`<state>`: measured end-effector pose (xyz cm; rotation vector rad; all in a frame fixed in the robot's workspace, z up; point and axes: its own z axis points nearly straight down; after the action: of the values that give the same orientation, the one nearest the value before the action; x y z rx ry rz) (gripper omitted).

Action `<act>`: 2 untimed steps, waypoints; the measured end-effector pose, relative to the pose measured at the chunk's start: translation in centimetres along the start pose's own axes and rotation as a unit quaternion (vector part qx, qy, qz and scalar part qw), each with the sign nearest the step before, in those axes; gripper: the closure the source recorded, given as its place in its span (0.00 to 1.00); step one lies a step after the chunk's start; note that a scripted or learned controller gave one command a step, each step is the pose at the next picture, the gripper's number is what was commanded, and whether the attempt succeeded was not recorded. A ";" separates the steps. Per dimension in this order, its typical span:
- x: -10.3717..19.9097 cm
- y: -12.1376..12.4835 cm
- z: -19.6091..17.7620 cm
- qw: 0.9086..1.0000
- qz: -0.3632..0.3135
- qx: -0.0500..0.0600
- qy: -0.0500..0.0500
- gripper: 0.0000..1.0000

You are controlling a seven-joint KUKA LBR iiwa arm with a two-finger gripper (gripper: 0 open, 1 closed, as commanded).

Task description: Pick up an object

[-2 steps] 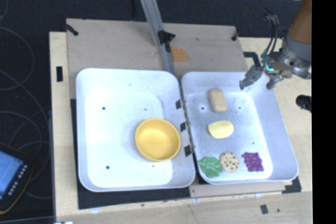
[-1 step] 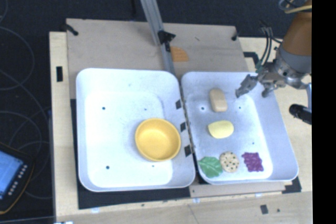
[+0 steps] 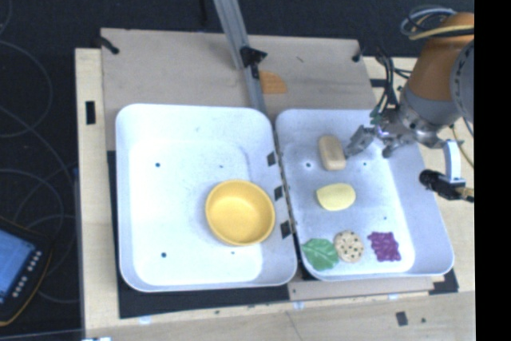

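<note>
Pale wooden surface (image 3: pixel 200 68) carries two bins; in the right bin (image 3: pixel 415 188), the tan bread-roll toy (image 3: pixel 331 152) lies beside the gripper (image 3: pixel 369 138), jaws spread. It looks light, stiff; pinch across its narrow middle.

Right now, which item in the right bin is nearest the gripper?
The tan bread-like piece, at the bin's far end, just left of the gripper. The yellow piece lies farther down; the green leaf, cookie and purple grapes line the near edge.

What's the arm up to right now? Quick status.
Gripper open, over right bin, holding nothing. Nearest item: tan block, just beside the fingers. Nothing between them.
</note>
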<state>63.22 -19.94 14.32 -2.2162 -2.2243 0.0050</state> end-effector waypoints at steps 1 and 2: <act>0.0 0.4 3.6 1.000 0.001 -0.007 0.001 0.00; -0.2 0.6 2.2 1.000 0.000 -0.010 -0.001 1.00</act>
<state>63.80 -20.11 12.15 -2.2259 -2.2356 -0.0147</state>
